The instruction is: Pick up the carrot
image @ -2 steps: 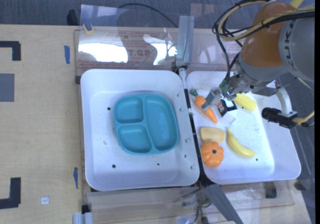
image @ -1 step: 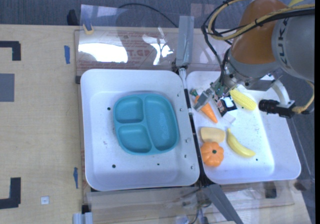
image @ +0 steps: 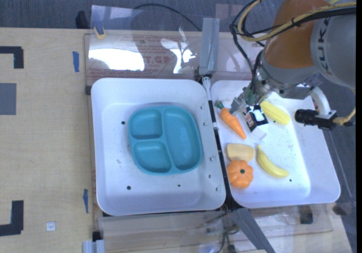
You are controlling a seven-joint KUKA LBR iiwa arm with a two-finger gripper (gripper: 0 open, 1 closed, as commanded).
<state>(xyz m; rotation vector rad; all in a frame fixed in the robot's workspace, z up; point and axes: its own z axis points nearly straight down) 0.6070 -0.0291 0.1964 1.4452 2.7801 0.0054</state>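
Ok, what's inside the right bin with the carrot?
The right bin holds the carrot, a corn cob, a banana, a pale yellow wedge and a small pumpkin. The gripper and arm cover the bin's far corner.

Bright, even overhead light; strong glare on the clear plastic sheet (image: 144,54) behind the two shallow white bins (image: 113,189). Shadows are soft and short. Focus is slightly soft throughout.

Grey arm (image: 339,42), orange band, yellow cables
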